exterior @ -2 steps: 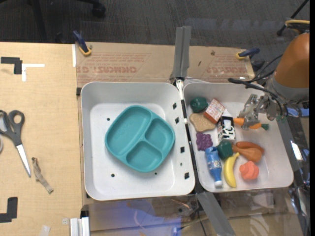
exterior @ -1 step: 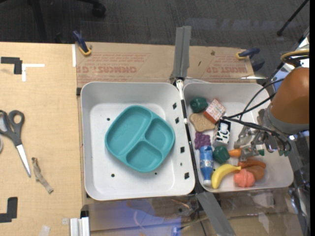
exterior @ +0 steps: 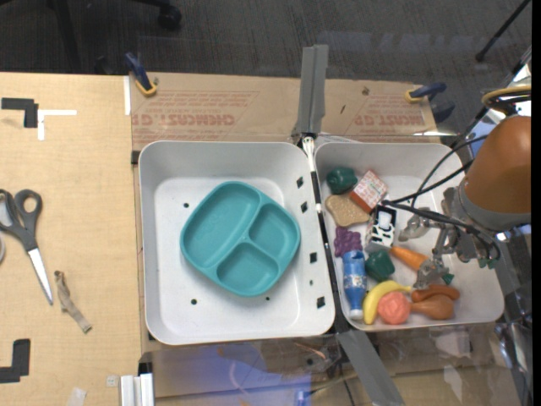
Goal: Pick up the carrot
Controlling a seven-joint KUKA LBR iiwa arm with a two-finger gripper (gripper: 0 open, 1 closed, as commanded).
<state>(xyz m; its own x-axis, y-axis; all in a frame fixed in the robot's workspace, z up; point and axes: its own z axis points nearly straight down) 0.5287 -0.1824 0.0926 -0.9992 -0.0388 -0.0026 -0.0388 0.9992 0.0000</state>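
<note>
The carrot (exterior: 407,255) is a small orange piece lying in the right bin (exterior: 473,307), its right end running under the gripper. My gripper (exterior: 434,266) hangs low over the bin's right half, directly at the carrot's right tip and just above a brown drumstick toy (exterior: 434,299). The orange-banded arm (exterior: 503,172) comes in from the right edge. The wrist and cables hide where the gripper meets the carrot.
Crowded around the carrot are a dark green toy (exterior: 379,265), banana (exterior: 377,297), pink ball (exterior: 394,309), blue bottle (exterior: 354,275), purple grapes (exterior: 347,241), black-and-white block (exterior: 383,225), bread slice (exterior: 344,211) and red box (exterior: 369,190). A teal divided plate (exterior: 241,238) lies in the left bin (exterior: 161,311).
</note>
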